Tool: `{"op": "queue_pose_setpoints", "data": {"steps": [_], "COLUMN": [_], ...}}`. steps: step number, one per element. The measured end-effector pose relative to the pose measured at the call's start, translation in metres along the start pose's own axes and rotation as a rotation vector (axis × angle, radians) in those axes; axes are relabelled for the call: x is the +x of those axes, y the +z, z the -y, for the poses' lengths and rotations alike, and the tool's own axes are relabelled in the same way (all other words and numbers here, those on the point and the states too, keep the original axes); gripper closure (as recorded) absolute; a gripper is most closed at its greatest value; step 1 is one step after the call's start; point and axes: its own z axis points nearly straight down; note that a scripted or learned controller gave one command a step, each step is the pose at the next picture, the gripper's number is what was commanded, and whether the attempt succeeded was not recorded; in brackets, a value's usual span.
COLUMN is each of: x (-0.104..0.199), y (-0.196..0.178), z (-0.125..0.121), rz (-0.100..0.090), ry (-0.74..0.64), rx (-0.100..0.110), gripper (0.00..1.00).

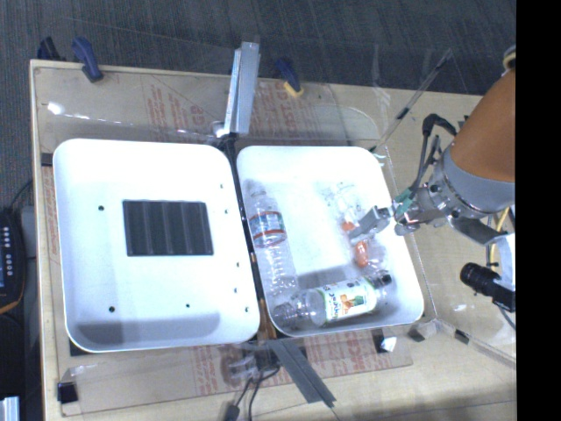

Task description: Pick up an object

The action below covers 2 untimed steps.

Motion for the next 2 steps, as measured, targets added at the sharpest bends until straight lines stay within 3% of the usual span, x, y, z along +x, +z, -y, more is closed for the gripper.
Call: {"op": "queue_pose_setpoints", "data": {"steps": [1,2], "x": [-0.03,-0.017], "y": [0.082,0.112], "z": [-0.041,-0.05], "rz": [-0.002,-0.004], "ry": [-0.107,0.073], "rx": [0.004,0.005], "gripper": [0.0,0.0]}}
